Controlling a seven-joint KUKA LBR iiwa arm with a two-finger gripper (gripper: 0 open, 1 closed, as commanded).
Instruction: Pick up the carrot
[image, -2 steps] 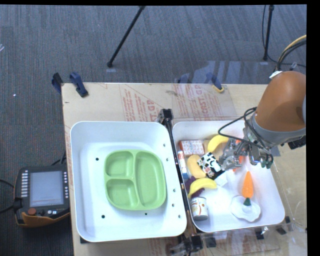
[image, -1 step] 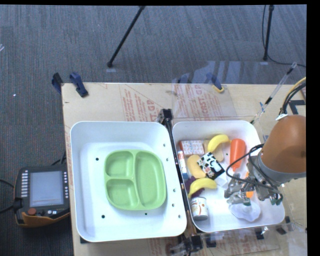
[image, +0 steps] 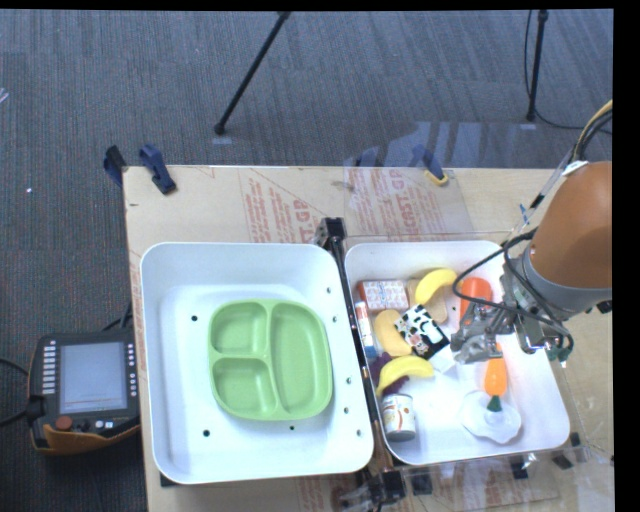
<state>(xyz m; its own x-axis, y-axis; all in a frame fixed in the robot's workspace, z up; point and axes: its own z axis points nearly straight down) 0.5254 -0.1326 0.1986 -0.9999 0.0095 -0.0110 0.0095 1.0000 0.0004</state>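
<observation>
The small orange plastic carrot (image: 495, 378) is lying in the right white bin (image: 556, 408) beside a white fried egg (image: 492, 420) — the grey gripper (image: 478, 343) is hovering just left of it, nothing visibly gripped; finger state: cannot tell.

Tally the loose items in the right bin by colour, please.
Yellow: 3 — banana, banana, round piece
Orange: 2 — carrot, piece
Black-and-white: 1 — cow-print item
Red-and-white: 2 — box, can
Total: 8
</observation>
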